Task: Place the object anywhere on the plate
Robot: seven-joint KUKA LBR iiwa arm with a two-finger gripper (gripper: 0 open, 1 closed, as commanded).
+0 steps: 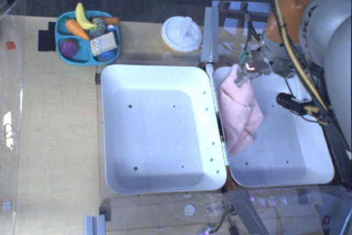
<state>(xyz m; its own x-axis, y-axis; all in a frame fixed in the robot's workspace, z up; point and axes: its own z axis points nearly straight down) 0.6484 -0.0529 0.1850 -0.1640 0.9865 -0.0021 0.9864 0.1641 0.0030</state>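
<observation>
A pink cloth [240, 113] hangs in a tall fold over the left side of the right bin [291, 162], its lower end resting near the bin's left wall. My gripper [246, 70] is at the cloth's top peak, shut on it, with the fabric pinched between the fingers. The blue divided plate [59, 36] sits on the bench at the far left, well away from the gripper, and carries toy food such as a banana [83, 16] and a carrot [76, 28].
The left bin [159, 129] lies between the gripper and the plate. A white round lid [181, 34] rests behind it. A black square [47, 39] sits left of the plate. Metal framing [208, 36] stands between the bins at the back.
</observation>
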